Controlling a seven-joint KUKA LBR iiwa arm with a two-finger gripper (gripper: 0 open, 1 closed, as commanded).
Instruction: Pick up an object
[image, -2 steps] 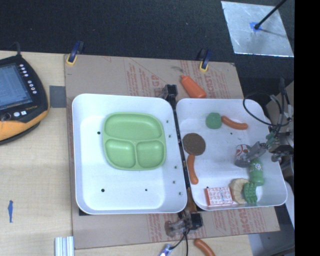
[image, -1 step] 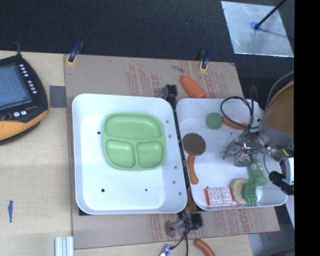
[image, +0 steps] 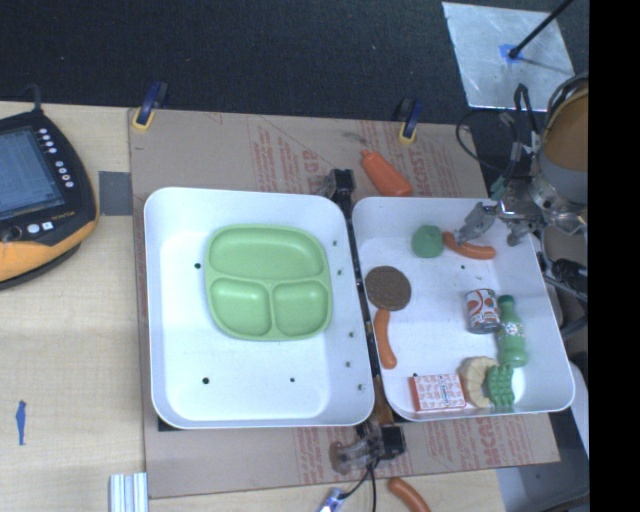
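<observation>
Over the right bin (image: 560, 330), the open claw (image: 492, 222) hangs just above an orange sausage (image: 473, 249).

The bench (image: 60, 350) is pale wood, and a large brown cardboard sheet (image: 270, 150) printed with red lettering lies flat across its middle. Two shallow white bins sit side by side on the cardboard: the left bin (image: 180, 390) and the right bin (image: 545, 330), their inner edges touching. Two clips, one at the far left (image: 149, 104) and one further right (image: 407, 119), pinch the cardboard's far edge. An orange carrot (image: 385, 174) lies on the cardboard just beyond the right bin. A black and orange control pad (image: 40, 195) rests on the bench at the far left.
</observation>
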